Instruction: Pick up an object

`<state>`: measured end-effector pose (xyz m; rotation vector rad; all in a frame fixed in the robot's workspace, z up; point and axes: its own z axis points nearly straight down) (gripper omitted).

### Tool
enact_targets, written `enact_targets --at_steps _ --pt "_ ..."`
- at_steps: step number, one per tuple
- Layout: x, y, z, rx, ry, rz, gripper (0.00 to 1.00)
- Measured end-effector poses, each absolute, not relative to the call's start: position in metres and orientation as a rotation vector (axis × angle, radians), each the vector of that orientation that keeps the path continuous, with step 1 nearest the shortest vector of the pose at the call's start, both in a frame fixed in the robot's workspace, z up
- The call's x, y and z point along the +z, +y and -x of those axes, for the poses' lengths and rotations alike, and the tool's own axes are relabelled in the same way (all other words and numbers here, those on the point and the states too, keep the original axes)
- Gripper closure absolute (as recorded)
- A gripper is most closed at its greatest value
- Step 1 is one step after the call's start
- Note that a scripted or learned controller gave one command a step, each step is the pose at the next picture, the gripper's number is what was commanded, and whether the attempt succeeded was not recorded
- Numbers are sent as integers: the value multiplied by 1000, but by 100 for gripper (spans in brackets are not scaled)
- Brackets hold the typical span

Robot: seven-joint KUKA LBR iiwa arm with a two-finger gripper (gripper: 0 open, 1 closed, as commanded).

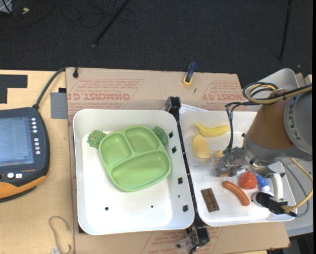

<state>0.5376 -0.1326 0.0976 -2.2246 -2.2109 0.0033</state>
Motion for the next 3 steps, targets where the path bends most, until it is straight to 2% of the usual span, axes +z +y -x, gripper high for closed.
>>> enact_targets --at_steps 2,3 --pt "206 -141 -555 -1 -2222 2223 100" --pt "228 -143 -554 1 -2220 2220 100"
